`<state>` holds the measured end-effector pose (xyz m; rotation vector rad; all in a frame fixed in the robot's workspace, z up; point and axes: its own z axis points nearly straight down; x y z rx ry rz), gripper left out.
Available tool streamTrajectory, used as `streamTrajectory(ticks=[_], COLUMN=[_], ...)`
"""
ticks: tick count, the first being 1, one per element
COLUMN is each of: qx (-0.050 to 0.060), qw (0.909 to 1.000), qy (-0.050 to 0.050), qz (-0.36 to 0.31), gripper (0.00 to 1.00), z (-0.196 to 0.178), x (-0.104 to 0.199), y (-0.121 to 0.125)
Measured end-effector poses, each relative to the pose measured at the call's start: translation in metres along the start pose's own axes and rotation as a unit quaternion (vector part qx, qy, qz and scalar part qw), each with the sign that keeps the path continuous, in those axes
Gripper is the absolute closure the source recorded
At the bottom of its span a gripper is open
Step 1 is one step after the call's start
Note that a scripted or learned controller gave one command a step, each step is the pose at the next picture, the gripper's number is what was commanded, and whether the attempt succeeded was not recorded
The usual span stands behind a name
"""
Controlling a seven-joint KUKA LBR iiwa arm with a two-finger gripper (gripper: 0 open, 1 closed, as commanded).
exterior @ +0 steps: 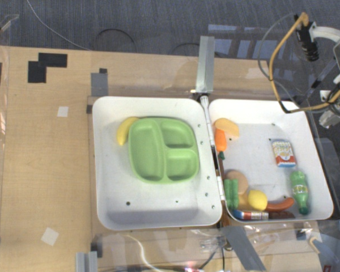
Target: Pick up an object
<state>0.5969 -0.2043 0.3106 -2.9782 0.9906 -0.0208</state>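
The right bin [255, 120] holds several items: a small white and red box [283, 152], a green bottle [299, 191], a yellow lemon [257, 200], a red sausage [280, 204], a green cylinder [232, 192], a tan disc [238, 180], a marker [253, 215], an orange carrot [220, 140] and an orange-yellow wedge [227, 127]. In the left bin [110, 169] lies a green divided plate [162, 149] with a yellow banana [123, 130] at its left edge. Part of the arm [337, 103] shows at the right edge, outside the right bin.
A metal divider post [204, 67] stands behind the seam between the bins. Cables [283, 44] loop at the upper right. The wooden bench [39, 163] stretches to the left of the bins.
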Motion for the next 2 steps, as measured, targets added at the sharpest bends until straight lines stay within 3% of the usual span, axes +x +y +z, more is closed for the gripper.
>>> streamTrajectory(ticks=[1,2], qx=[-0.002,0.000], qw=[0.9992,0.9972], qy=[-0.005,-0.007], qz=[-0.041,-0.075], gripper=[1.00,1.00], z=[0.038,0.074], x=[-0.070,-0.027], y=[0.055,-0.042])
